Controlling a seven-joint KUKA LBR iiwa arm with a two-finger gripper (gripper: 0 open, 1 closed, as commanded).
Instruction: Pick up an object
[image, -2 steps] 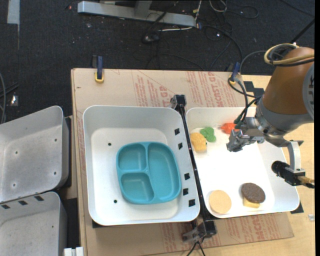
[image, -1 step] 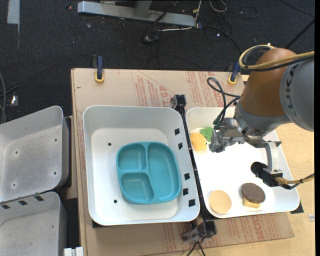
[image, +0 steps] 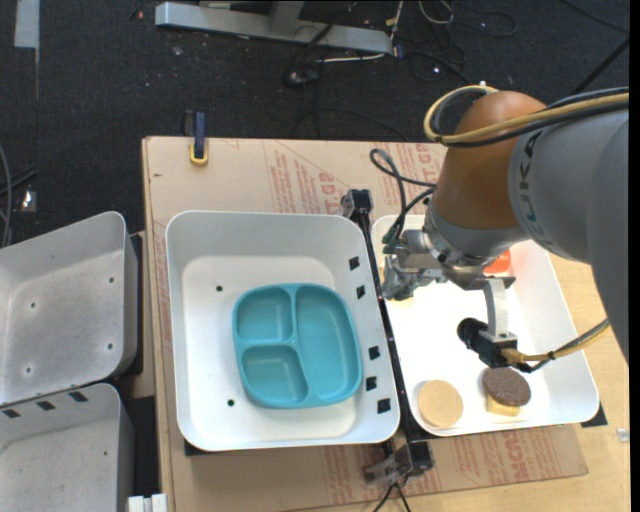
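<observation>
Arm (image: 520, 170): nearest my camera, grey with its orange band, it reached in from the right over the right bin (image: 570, 395).
Gripper (image: 401, 272): it hung low over the right bin's left rim, just beside the divider between the bins; I could not tell from my feed whether it was spread or pressed together, and I saw nothing in it.
Orange item (image: 499, 262): it lay in the right bin, partly hidden by the wrist.
Tan disc (image: 440, 403): flat at the right bin's near edge, apart from the gripper.
Brown-topped piece (image: 506, 388): just beside the tan disc, on its right.
Teal divided plate (image: 297, 345): alone in the middle of the left bin (image: 200, 240).
Cardboard sheet (image: 300, 165): under both bins.
</observation>
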